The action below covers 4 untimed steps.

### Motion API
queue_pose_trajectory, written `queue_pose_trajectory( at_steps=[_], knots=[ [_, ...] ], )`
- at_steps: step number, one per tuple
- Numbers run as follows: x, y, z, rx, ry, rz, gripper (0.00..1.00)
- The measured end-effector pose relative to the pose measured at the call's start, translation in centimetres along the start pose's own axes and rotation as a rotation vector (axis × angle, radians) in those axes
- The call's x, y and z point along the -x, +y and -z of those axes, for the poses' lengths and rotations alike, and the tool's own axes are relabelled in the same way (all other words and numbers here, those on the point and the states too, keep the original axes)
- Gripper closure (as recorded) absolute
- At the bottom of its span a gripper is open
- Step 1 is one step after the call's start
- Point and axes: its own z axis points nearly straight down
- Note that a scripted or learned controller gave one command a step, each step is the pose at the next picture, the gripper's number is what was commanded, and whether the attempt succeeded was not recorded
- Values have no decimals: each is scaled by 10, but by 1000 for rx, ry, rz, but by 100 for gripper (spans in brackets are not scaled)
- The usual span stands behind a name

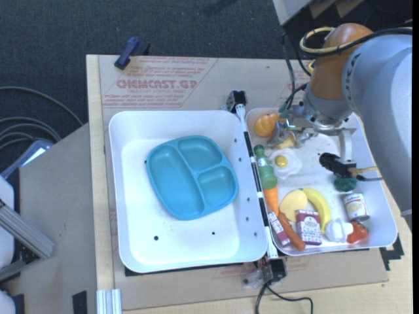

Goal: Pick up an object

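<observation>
My gripper (286, 135) hangs low over the far left corner of the right bin (386, 222). It is right beside an orange fruit (264, 124) and just above a fried egg toy (283, 163). Nothing is visibly held in it. Along that bin's left wall lie a green bottle (264, 171) and a carrot (271, 196). Nearer the front sit a yellow round fruit (292, 203), a banana (319, 205), a red box (308, 227), a small can (355, 207), a white garlic-like piece (336, 229) and a red piece (357, 234).
The left bin (131, 241) holds a blue divided plate (192, 175). A small green piece (345, 183) lies by the right bin's right side. The grey arm (383, 90) covers that bin's far right corner. A blue clip (126, 53) lies on the board behind the bins.
</observation>
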Motion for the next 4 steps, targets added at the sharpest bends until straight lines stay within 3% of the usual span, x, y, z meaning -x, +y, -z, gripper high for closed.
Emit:
queue_pose_trajectory(
  at_steps=[1,2,3,4],
  knots=[
    [-81,-61,93,31,-1,-3,100],
    [-139,-146,139,29,-1,-3,100],
    [-149,-181,145,29,-1,-3,100],
    [-186,-155,151,32,-2,-3,100]
  ],
)
